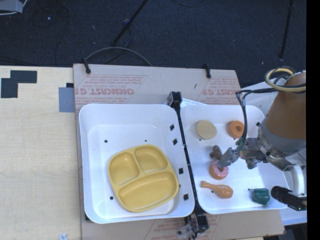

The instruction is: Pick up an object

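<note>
So we're looking down on the bench with the two shallow white plastic bins side by side. The left bin (95,134) has just a yellow three-compartment plastic plate (144,177) sitting in it, tilted a bit off square. All the small pickable stuff is in the right bin (255,115), which makes sense for a grab-anything task: the arm comes in from the right, so that bin is the easy reach.

In there we've got a flat round beige disc (206,130) near the back, an orange donut-shaped toy (235,129) just beside it, a small brown lumpy piece (216,152), a pink round frosted-looking toy (218,171) right below it, an orange drumstick-shaped toy (217,189) toward the front, and a dark green little object (260,196) in the front right corner.

The end effector (229,158) is down low in the bin, right at the pink toy and the brown piece, touching or nearly so. We honestly can't tell how wide it's open or whether it has hold of anything; it's too small and blurry there.

Our guess is the pink one is the target, given where the tip sits. The brown piece crowding it could easily spoil the grab.
</note>
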Robot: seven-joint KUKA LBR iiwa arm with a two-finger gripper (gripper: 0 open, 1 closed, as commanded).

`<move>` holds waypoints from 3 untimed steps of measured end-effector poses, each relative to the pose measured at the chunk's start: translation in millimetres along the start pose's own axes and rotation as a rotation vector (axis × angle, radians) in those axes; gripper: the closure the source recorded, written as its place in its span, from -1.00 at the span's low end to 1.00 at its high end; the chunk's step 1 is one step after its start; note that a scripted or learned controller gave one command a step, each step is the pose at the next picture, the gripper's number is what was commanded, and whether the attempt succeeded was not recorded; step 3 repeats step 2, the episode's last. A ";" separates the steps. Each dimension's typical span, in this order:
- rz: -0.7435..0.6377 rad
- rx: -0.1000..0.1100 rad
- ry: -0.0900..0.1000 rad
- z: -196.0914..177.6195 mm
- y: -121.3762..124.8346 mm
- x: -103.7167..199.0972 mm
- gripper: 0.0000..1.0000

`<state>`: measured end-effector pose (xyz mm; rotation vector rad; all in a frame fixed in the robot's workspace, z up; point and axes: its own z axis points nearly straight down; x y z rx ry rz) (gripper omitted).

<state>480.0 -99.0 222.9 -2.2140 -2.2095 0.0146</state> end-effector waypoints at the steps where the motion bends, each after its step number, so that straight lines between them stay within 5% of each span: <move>1: -0.002 -0.011 -0.002 -5.4 2.3 -0.3 -1.00; 2: -0.002 -0.009 -0.001 38.6 6.1 -2.3 -1.00; 3: -0.002 -0.009 -0.001 38.6 6.1 -2.3 -1.00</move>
